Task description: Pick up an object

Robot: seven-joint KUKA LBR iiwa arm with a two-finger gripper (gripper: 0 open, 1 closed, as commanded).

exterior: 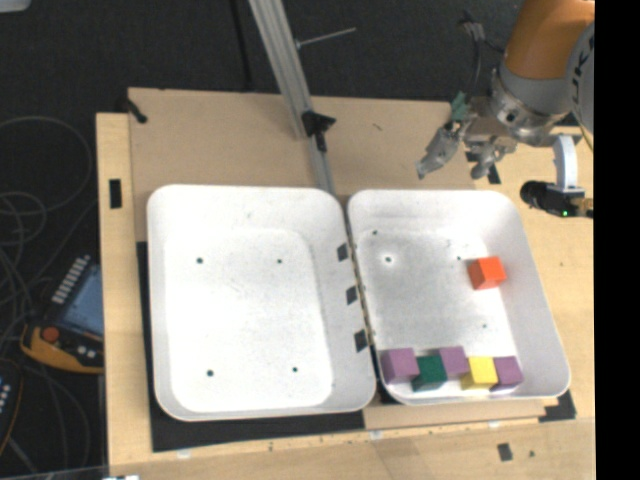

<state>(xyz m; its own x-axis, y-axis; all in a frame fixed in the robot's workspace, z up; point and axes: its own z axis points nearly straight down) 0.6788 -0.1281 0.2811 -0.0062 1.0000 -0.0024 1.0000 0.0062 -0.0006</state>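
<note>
- My grey arm with its orange band (545,18) comes in from the upper right, wrist bent down toward the counter.
- My gripper (462,155) hangs over the bare tan wood of the counter (400,133), just beyond the far rim of the right-hand shallow white bin (535,268) — outside it, not over its floor.
- My jaws are spread apart, with nothing between them.
- The small orange cube (487,272) sits alone on the right bin's floor, toward its right side, well apart from my jaws.
- Along that bin's near wall lies a row of small blocks, close together: a purple block (399,363), a green block (430,370), a second purple one (453,359), a yellow block (483,370) and a third purple block (507,370).
- The left-hand shallow white bin (165,268) lies just beside the right one, their inner rims touching.
- A slanted metal pole (285,58) rises from the counter behind the seam of the two bins.
- Off the counter's left edge — on a dark floor — lie loose black cables (30,208) and a handheld controller with an orange rim (65,313).
</note>
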